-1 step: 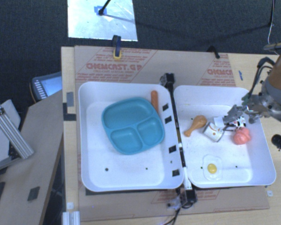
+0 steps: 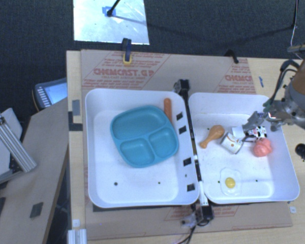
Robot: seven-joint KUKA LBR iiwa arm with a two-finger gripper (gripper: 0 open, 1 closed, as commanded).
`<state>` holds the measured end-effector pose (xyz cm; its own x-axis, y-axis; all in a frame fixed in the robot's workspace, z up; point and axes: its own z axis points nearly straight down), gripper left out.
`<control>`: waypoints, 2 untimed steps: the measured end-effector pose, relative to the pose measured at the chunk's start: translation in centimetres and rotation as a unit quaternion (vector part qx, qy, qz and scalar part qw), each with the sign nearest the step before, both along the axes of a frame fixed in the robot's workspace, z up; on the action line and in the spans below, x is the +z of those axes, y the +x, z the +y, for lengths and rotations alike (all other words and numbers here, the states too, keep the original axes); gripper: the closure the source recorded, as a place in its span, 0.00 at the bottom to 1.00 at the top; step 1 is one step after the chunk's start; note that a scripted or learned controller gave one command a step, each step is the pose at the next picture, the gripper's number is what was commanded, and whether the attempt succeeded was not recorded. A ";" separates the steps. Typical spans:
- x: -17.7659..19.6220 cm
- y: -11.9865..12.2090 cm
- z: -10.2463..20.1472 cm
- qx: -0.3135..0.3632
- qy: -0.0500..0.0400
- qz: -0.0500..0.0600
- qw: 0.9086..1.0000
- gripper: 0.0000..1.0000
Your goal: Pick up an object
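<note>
Gripper is lowered in right bin, finger state cannot be told | cup just beside | plate is set in left bin

Grey arm, orange band, black cables, grey tool.

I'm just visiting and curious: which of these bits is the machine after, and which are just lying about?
Likely in play, near the hand:
white cup
pink lump
small black-and-white thing
drumstick

Lying about:
fried egg
blue divided plate
sausage
</note>
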<state>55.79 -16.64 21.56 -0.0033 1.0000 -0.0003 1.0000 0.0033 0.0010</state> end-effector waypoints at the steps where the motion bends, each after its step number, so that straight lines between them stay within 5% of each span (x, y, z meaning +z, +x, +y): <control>1: -6.2 -0.4 0.1 -0.001 0.001 0.002 1.000 0.00; 2: -12.4 -0.4 0.4 -0.001 0.001 0.002 1.000 0.00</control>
<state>55.34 -16.25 9.12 -0.0018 1.0000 0.0021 1.0000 0.0018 -0.0032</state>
